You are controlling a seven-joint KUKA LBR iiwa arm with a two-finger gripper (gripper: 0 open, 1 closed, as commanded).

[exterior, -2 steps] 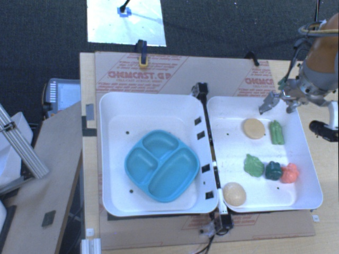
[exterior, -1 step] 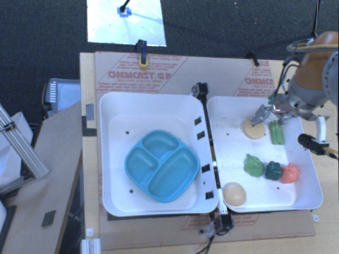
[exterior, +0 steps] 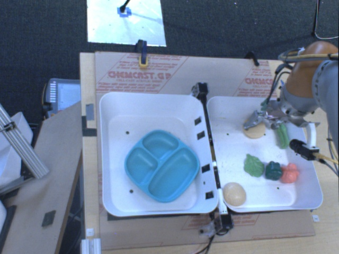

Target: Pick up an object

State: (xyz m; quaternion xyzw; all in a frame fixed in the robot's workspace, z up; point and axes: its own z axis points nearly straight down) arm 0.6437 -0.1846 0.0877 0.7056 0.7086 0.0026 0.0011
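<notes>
1. A sky-blue plastic divided plate is lying flat in the left shallow white bin, centre-left of the frame, apart from the small pieces

2. The candidates for picking are sitting in the right shallow white bin, lower right: a cream egg-shaped piece, a light green lumpy piece, a dark teal piece touching an orange-pink piece

3. The metal gripper is hanging over a tan flat disc, upper right; I cannot tell its state, and a green stick-shaped piece is partly covered

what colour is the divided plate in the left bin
Light blue; the three-compartment plastic plate shows in the camera view.
</notes>
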